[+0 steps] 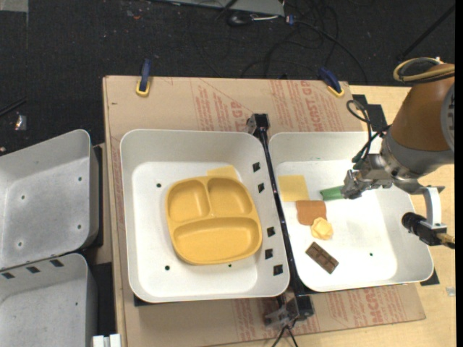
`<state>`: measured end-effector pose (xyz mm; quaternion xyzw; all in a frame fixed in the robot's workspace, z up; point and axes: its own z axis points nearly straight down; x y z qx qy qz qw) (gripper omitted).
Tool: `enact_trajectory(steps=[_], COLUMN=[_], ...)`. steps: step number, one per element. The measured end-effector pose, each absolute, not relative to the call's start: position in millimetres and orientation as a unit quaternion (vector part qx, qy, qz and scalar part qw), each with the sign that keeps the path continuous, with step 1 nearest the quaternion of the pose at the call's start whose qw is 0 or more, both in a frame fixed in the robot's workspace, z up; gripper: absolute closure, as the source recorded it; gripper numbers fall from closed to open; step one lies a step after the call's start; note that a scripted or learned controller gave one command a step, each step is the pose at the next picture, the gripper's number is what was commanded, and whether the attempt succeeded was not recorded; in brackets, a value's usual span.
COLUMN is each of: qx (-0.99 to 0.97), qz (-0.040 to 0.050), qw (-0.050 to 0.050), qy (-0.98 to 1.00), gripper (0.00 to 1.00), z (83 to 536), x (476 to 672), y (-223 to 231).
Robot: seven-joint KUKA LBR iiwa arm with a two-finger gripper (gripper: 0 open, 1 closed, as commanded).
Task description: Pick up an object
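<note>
Brown bench (188, 107) bears two white bins (137, 215).

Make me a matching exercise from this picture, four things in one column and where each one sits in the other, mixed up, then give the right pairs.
Things:
1. yellow divided plastic tray
2. dark brown rectangular bar
3. green flat piece
4. pale yellow square slice

Places:
A. right bin, nearest the front edge
B. right bin, beside the gripper
C. middle of the left bin
D. right bin, near the divider, above the tan square piece

Pairs: 1-C, 2-A, 3-B, 4-D
</note>
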<state>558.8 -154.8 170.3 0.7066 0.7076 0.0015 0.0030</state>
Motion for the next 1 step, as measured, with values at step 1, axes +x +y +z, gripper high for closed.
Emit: enact_trajectory(steps=[1], qx=[0.706], qz=[0.0019], qw=[0.004], qy=[0.708], gripper=[1.0], z=[234.2], x=[559.7], y=[-154.4])
